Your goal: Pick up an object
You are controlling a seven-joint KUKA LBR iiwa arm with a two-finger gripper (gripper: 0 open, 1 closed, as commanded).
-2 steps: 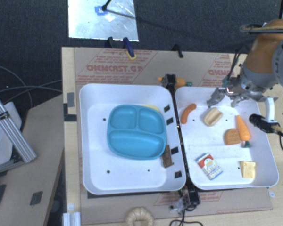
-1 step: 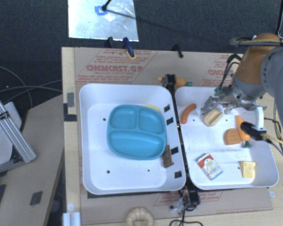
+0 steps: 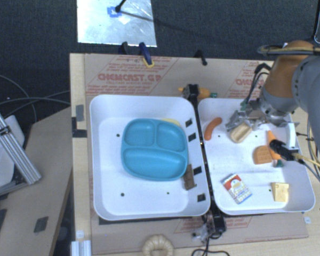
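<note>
Gripper (image 3: 244, 122) low in right bin (image 3: 304, 196), over tan bread-like piece (image 3: 239, 133); finger state: cannot tell. Orange sausage (image 3: 212, 127) just beside.

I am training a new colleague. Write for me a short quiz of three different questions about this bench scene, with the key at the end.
1. True or false: the blue divided tray lies in the right bin.
2. Which thing lies nearest the gripper? A) the small card box B) the tan bread roll C) the yellow block
3. Fill in: the orange sausage lies in the ____ bin, close to the divider between the bins.

Key: 1 false, it lies in the left bin. 2 B. 3 right.
</note>
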